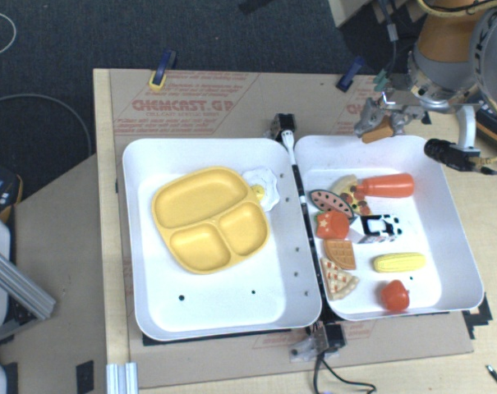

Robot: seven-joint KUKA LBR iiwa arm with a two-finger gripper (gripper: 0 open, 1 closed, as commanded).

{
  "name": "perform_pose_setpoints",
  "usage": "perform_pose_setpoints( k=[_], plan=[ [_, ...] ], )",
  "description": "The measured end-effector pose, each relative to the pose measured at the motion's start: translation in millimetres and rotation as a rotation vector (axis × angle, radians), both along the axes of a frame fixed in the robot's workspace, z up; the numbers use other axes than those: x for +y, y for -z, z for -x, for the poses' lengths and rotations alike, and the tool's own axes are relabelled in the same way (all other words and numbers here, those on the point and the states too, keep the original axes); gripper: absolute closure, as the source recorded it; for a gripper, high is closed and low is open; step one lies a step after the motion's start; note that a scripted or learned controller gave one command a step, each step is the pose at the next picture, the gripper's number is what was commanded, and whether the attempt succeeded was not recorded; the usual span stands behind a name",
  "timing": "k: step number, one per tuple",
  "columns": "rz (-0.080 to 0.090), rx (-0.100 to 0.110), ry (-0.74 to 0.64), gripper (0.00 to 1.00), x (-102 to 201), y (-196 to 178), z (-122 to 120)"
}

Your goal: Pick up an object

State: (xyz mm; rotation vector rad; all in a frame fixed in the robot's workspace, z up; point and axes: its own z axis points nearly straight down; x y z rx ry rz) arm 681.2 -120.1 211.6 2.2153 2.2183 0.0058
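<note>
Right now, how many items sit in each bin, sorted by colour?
Yellow: 2, the divided tray and the corn
Red or orange-red: 3
Tan or brown: 3
Black and white: 1
White: 1, beside the tray
Total: 10

my arm [457, 23] is grey with an orange band above the wrist, and my metal gripper [378, 121] shows silver with a brownish-orange piece at its tip. both shallow plastic bins are white, the left bin [149, 302] and the right bin [453, 245]. the three-compartment plastic tray [209, 218] is mustard yellow. beside it lies a white fried-egg toy with a yellow yolk [261, 187]. in the right bin, the long bottle-shaped toy [385, 185] is orange-red, the cow-patterned block [381, 226] is black and white, the corn cob toy [398, 262] is yellow, the round tomato toy [394, 295] is red, and the square waffle toy [340, 254] is tan-orange with a grid. the bench board [108, 138] is pale brown cardboard with red lettering.
</note>
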Motion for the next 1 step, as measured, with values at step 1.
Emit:
perform_pose_setpoints(
  k=[1],
  plan=[
    [-0.001,0.003,0.0,1.0,0.3,-14.8,-0.9]
  ],
)
